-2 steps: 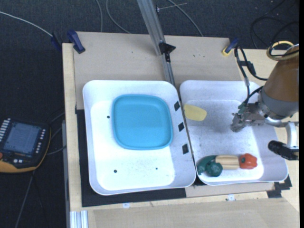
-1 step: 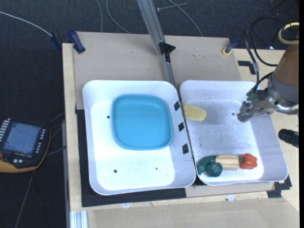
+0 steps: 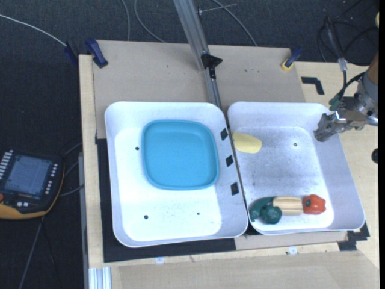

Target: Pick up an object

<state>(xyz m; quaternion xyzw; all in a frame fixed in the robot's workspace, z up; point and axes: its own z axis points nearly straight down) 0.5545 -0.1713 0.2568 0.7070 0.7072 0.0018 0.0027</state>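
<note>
The gripper (image 3: 326,128) hangs at the bin's far edge, maybe open, I cannot tell, so go down slowly over the yellow piece (image 3: 247,142) to its left.

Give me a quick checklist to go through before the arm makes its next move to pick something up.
1. Objects to pick lie in the right bin: ok, a yellow piece at its left wall and a row of toys along the near edge, a green one, a tan one, a red one.
2. Gripper over the right bin: ok, at its far right corner.
3. Gripper free of load: ok, nothing seen between its fingers.
4. Fingers open: cannot tell.
5. Yellow piece stands apart from the others: ok.
6. Blue plate in the left bin, out of the way: ok.
</note>
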